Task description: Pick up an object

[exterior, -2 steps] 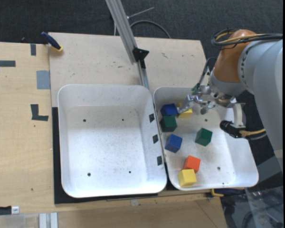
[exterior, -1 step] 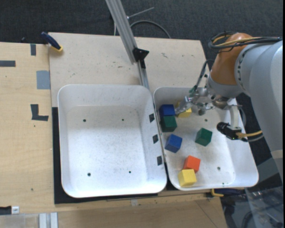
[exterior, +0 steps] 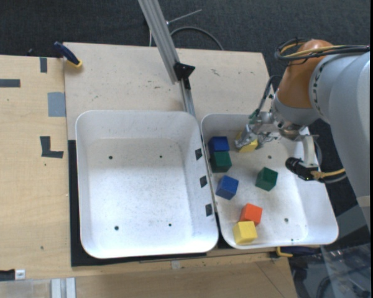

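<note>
Light: you get even, soft overhead light, moderately bright.
Glare: the white bins (exterior: 137,123) look slightly washed out.
Shadows: faint, short, under the cubes toward 6 o'clock.
Sharpness: you see mild softness everywhere, grainy dark floor at 12 o'clock.

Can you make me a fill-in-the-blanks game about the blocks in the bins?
1. All the blocks lie in the ___ bin.
2. The orange block touches a ___ block.
3. The blue block at the back touches a ___ block.
4. The hand is over a small ___ block.

Missing words: right; yellow; green; yellow
</note>
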Robot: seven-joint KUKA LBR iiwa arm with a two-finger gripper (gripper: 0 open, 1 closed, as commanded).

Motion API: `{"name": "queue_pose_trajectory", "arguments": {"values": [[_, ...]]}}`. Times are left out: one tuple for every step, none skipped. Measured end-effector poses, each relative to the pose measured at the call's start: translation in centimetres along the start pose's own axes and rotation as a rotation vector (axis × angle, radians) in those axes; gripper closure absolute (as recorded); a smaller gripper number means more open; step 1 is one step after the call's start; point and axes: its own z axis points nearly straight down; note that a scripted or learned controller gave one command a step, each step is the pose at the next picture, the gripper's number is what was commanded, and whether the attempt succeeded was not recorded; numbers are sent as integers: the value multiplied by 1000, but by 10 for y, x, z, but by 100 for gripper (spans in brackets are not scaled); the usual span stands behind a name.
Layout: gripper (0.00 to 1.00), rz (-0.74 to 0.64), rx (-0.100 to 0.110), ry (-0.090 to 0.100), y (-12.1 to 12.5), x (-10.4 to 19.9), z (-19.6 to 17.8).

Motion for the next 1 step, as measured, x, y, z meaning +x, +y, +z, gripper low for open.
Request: {"name": "queue_pose_trajectory", "arguments": {"values": [[100,2,1,-1,0,-3,-42]]}}
